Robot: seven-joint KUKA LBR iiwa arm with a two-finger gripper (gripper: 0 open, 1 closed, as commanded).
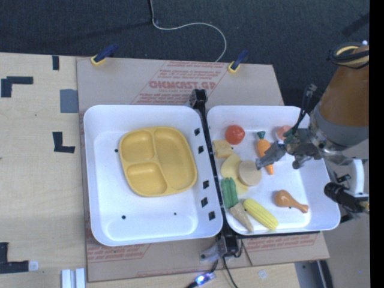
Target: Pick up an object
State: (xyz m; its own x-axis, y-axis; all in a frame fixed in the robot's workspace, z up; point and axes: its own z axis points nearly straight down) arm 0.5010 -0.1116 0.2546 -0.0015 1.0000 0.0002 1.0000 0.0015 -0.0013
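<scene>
Reaching in over the right bin [312, 221], the pincer [271, 155] hangs above the toy food. Its fingers look spread apart, with nothing pinched between them. The carrot [264, 150] lies right under it, partly hidden, and the round tan disc [249, 173] sits just beside its lower tip. A little farther out past the tip is the red tomato [234, 134]. Below the pincer rests the drumstick [289, 201], and off to its lower side lie the corn cob [260, 213] and the green veggie [228, 191]. Something pink (too hidden to name) peeks out behind the pincer [282, 131]. Well away, across the middle wall, the yellow plate [158, 161] sits in the left bin [102, 221].
</scene>
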